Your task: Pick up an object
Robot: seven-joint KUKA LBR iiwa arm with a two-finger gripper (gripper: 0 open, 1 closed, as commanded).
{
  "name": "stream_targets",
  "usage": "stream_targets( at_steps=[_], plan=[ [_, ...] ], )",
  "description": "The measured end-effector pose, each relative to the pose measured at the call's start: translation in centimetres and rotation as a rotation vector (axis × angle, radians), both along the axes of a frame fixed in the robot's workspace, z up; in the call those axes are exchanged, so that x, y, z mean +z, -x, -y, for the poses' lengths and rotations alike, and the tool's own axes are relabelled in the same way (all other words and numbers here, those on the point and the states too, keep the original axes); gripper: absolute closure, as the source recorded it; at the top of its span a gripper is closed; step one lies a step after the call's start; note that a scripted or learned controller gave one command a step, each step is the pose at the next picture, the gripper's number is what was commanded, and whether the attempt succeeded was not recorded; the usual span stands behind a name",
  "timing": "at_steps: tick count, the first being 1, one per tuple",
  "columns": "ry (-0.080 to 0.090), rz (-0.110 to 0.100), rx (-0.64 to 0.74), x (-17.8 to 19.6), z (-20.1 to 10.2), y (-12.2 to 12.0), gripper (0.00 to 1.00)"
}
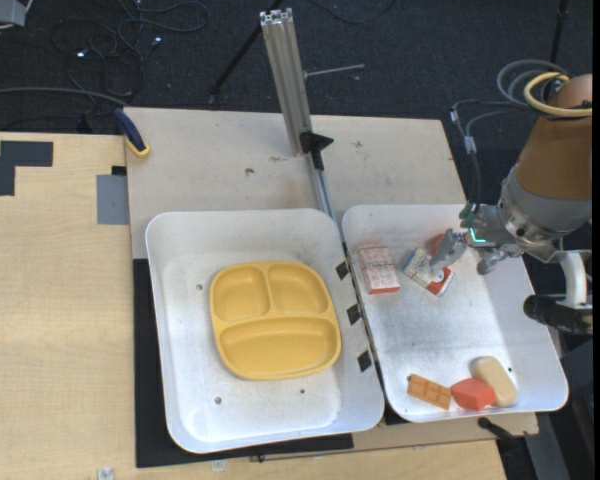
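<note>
1. Red-and-white packet (439, 278): lies in the right bin (420, 368), upper middle, directly under the jaws (442, 258). Long axis runs on a diagonal, from upper right to lower left in the camera view; partly covered by the jaws, so its full outline is not visible.
2. Jaws: down at the packet, tip over its upper end. Whether they are open, closed or gripping cannot be told; contact with the packet cannot be told either.
3. Arm (550, 168): enters from the right edge, orange band above the grey wrist, wrist over the right bin's upper right corner.
4. Small pink-and-white box (379, 268): one, just left of the packet, apart from it, near the bin's left wall. Long axis roughly top to bottom.
5. Lower right corner of the right bin, three items close together: one orange wafer-like bar (429, 391), one red block (472, 395), one tan oblong piece (494, 379). Red block and tan piece appear to touch.
6. Count in right bin: five items.
7. Left bin (180, 388): one yellow divided tray (275, 319), three compartments, near the bin's centre.
8. Bench (210, 158): two white bins side by side; one upright metal post (287, 78) behind them.
</note>
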State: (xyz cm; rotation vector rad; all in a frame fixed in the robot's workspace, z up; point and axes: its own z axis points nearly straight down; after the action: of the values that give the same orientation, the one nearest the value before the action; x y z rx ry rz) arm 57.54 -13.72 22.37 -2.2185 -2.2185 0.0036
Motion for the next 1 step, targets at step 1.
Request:
stream_targets(
  at_steps=[1],
  plan=[
    [0.0, 0.001, 0.0, 0.05, 0.0, -0.03, 0.0]
  ],
)
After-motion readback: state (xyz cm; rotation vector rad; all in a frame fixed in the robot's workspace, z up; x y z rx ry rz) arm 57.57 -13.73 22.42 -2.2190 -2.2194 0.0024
